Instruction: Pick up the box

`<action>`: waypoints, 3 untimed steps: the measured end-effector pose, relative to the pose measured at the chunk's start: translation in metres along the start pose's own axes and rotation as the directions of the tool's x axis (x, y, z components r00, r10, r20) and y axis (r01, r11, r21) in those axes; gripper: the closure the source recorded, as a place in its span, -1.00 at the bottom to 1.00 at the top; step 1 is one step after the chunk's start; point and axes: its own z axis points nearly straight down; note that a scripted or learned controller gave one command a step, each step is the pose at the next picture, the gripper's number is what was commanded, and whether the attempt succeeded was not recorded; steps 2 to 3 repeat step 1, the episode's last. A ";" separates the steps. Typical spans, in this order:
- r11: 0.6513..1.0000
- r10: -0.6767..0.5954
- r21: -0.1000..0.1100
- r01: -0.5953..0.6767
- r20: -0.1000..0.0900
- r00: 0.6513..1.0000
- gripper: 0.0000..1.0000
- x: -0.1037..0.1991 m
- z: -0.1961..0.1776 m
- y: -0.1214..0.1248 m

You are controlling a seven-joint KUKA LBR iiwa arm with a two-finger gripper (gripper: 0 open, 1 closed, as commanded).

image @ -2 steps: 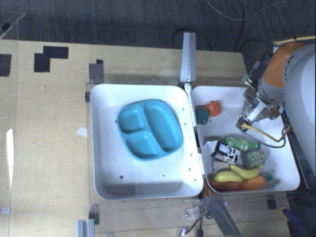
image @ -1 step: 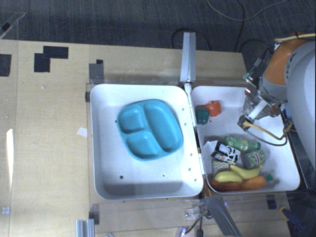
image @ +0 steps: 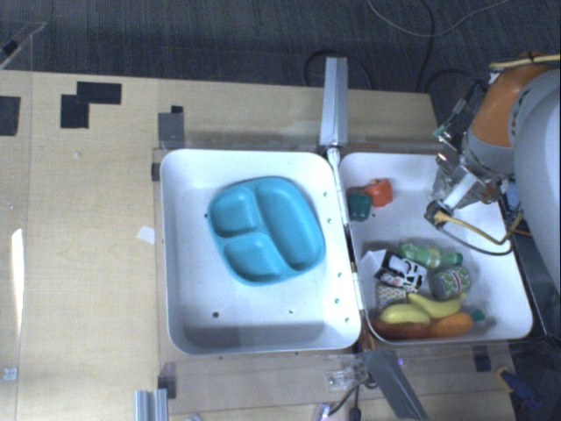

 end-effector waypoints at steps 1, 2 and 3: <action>0.992 -0.125 0.008 0.125 0.003 0.992 1.00 -0.031 0.032 0.009; 0.992 -0.125 0.008 0.125 0.003 0.992 1.00 -0.031 0.032 0.009; 0.992 -0.125 0.008 0.125 0.003 0.992 1.00 -0.031 0.032 0.009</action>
